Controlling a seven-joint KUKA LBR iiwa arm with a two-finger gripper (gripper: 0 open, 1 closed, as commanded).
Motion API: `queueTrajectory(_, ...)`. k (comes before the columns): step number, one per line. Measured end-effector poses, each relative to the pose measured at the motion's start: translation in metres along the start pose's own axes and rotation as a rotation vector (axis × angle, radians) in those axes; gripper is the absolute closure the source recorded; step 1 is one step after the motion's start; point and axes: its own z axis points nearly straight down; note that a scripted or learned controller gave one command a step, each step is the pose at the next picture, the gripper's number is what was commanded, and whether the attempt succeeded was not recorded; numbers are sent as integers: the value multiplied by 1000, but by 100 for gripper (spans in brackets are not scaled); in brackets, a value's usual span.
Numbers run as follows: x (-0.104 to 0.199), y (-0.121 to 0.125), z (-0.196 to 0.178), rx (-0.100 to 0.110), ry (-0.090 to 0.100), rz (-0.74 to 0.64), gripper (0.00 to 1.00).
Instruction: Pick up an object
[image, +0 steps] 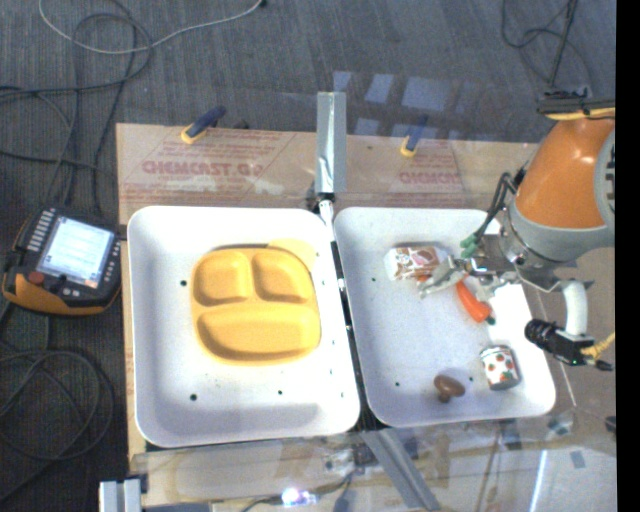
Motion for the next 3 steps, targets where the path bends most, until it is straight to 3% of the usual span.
queueTrajectory(1, -85, -13, 33, 0, -1, 93, 0)
queueTrajectory(2, -81, 22, 121, -5, 8, 143, 0)
queueTrajectory(3, -82, 21, 113, -2, 5, 143, 100)
